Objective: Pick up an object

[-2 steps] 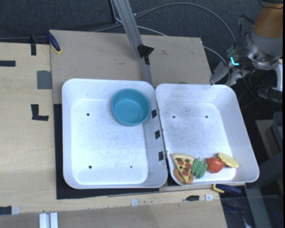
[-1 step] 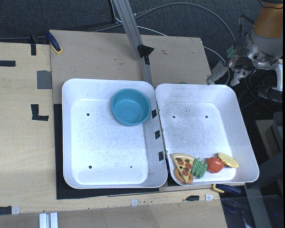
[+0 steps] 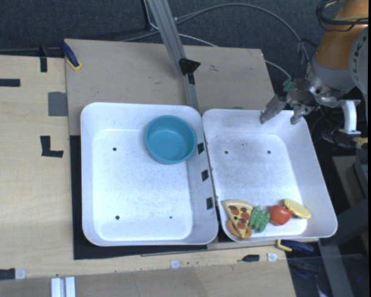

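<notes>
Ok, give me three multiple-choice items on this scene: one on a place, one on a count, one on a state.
1. Where is the blue bowl?
A. left bin
B. right bin
C. bare bench

2. How many toy foods lie in the right bin?
A. one
B. four
C. seven

3. The claw is:
A. shut on the bowl
B. shut on the pizza slice
C. open, holding nothing

Answers: 1 A, it sits in the left bin's far part. 2 B, pizza slice, green piece, tomato, yellow piece. 3 C, its fingers spread over the right bin's far edge.
</notes>
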`<state>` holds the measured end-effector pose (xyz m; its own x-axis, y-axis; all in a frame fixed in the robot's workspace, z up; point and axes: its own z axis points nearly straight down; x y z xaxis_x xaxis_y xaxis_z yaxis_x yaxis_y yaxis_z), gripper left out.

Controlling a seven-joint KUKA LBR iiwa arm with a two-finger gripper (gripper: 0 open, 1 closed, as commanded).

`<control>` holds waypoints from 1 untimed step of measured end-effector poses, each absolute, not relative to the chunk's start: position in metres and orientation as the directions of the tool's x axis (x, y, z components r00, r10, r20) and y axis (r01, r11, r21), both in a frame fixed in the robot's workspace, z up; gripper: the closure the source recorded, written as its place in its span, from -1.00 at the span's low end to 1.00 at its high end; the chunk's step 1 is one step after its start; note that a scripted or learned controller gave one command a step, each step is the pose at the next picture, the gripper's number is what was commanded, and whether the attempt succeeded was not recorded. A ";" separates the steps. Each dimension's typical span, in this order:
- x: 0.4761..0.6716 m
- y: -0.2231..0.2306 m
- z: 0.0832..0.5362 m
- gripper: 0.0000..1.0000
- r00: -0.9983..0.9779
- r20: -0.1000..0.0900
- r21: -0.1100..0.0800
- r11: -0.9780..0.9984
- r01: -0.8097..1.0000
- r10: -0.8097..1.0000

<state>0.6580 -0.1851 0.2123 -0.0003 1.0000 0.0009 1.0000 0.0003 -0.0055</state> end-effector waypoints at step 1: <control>0.654 -0.184 0.149 -1.00 -0.001 0.001 -0.006 0.001 1.000 1.000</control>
